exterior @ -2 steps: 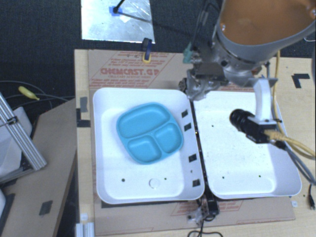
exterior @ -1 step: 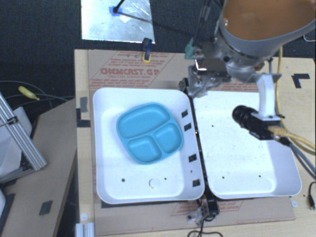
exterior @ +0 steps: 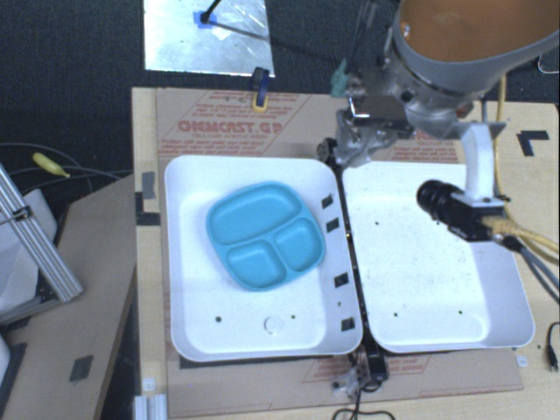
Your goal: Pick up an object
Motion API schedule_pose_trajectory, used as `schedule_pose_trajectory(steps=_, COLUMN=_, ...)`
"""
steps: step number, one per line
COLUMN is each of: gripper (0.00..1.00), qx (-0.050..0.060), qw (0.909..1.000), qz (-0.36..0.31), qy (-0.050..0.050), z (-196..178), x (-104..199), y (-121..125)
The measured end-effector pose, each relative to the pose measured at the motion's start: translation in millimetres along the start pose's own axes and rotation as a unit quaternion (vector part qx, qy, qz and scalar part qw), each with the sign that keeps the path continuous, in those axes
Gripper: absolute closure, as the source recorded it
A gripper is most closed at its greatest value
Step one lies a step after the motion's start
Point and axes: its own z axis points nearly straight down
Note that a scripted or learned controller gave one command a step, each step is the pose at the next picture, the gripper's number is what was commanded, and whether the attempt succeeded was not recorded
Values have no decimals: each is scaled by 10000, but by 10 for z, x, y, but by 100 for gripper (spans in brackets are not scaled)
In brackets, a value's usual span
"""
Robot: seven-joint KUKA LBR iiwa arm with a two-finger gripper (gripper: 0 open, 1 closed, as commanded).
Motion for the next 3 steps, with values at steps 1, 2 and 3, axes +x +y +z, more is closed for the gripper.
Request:
schedule_pose_trajectory(steps=1, gripper=100, qx=114, qw=9998, qz=140, qy=-40, z=1163, x=-60, y=-20)
schedule_pose_trajectory(steps=2, gripper=100, qx=-20, qw=9999, qz=105, qy=9, z=-323, x=26, y=-63)
schedule_pose_trajectory(steps=3, gripper=100, qx=49, qw=10000, qz=80, qy=-6, z=-334, x=935, y=1)
